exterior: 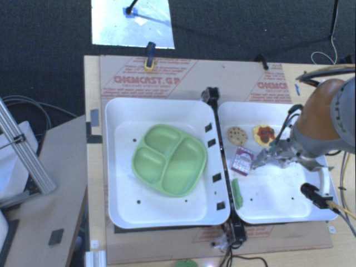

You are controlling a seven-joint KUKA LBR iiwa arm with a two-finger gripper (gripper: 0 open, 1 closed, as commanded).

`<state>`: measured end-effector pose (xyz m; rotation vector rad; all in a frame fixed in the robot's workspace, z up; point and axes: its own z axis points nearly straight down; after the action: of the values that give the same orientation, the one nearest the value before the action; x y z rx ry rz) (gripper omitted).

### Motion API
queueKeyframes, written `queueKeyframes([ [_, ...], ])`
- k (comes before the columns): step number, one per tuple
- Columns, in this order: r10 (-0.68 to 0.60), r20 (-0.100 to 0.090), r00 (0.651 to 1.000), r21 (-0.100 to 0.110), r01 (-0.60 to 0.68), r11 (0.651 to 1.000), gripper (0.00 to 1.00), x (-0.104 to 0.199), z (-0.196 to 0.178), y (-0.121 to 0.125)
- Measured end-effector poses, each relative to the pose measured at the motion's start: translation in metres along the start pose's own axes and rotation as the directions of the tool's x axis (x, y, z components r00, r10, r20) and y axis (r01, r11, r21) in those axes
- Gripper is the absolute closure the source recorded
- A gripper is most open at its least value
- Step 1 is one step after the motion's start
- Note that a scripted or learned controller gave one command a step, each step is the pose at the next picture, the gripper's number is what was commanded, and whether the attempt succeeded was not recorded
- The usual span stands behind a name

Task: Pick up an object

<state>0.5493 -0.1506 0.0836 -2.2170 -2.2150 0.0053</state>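
Nearest object: we see a small purple packet (242, 161) lying flat in the right bin (278, 207), close to that bin's left wall, and we judge it the likeliest pick.
Gripper: the gripper (260, 159) sits just beside the packet on its right; we cannot tell its state from here, and nothing shows as held.
Right bin, other contents: a cookie (237, 134) and a yellow-and-red toy food piece (264, 133) lie toward the far wall; a green stick (237, 193) rests along the left wall, toward the table's near edge.
Left bin: the left bin (125, 204) holds a green divided plate (169, 159), its compartments bare.
Risk one: we think a flat packet on a smooth floor may slide toward the wall instead of lifting.
Risk two: a descent slightly off could catch only the packet's edge, so it slips out on the rise.
Risk three: the cookie is near enough that a drift toward the far wall could nudge it.
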Motion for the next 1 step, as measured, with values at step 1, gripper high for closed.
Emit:
queueKeyframes([
  [1, -0.001, 0.005, 1.000, -0.012, 0.001, 1.000, 0.00, -0.0305, -0.0017, 0.0217],
])
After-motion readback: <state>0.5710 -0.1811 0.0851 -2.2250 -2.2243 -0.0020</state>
